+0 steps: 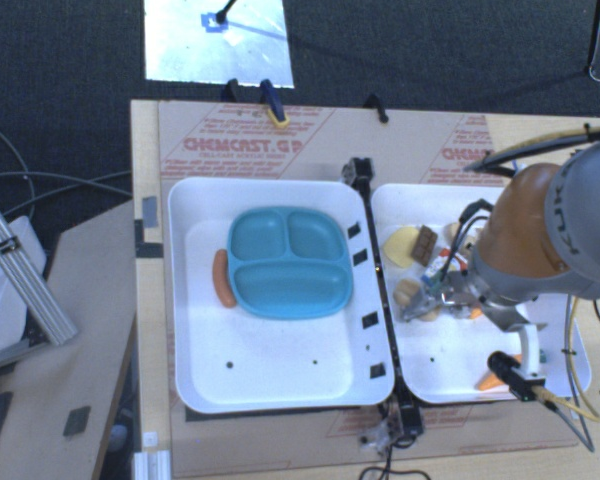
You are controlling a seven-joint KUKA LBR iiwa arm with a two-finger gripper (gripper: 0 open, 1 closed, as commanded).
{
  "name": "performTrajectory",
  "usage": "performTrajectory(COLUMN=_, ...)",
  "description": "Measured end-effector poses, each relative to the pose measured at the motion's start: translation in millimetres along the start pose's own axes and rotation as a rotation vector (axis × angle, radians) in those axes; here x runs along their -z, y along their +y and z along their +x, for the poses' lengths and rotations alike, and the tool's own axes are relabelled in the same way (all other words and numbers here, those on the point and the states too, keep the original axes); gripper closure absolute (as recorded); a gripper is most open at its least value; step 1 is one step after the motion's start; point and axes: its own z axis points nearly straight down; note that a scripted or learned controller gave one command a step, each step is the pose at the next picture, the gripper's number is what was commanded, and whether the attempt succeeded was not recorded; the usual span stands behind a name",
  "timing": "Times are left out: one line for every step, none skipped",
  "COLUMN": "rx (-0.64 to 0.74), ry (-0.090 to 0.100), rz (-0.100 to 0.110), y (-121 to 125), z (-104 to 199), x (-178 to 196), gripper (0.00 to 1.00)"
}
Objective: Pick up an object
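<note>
My gripper [420,306] reaches down into the right bin [435,383] from the right, its metal fingers low over a small tan piece [408,292] near the bin's left side. Just beyond it lie a pale yellow round item [400,240], a brown block [424,245] and a small red and white object [442,261]. An orange piece [492,379] lies at the bin's front, next to a black part of the arm. The orange-banded wrist [520,223] covers the bin's right half.
The left bin [195,298] holds a blue divided plate [286,264] and a hot dog toy [221,277] beside the plate's left edge. A black divider with clips [372,268] runs between the bins. Cables trail at the front right.
</note>
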Motion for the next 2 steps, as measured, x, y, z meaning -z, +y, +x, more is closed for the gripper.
performTrajectory(rx=0.0, ry=-0.001, rz=-0.002, y=34, z=5, x=1, gripper=0.0)
performTrajectory(rx=-0.002, ry=0.0, rz=0.0, y=33, z=4, x=11, gripper=1.0)
